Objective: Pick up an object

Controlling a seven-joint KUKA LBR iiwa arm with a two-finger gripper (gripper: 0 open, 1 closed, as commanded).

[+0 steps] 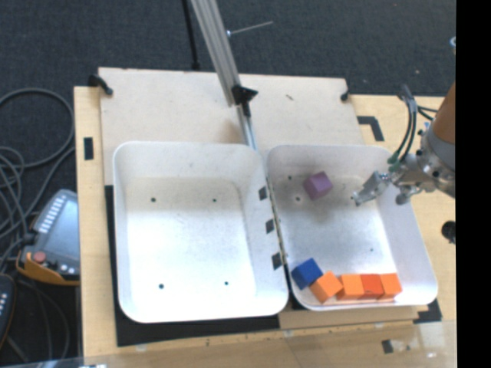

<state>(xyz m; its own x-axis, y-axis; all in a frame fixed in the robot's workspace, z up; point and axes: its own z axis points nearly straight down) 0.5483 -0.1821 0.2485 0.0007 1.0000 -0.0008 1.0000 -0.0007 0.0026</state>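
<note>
I see a pale wooden bench (176, 106) on dark carpet floor (77, 21), cables at left. Two shallow white bins: the left bin (192, 228) and the right bin (414, 259). In the right one, a purple cube (317, 184) lies far, a blue cube (307, 272) and orange blocks (360, 285) near. The gripper (381, 189) hangs over the right rim, fingers spread, holding nothing.

light: even, bright overhead | shadows: soft, faint | glare: none | focus: slightly soft, low-res
</note>
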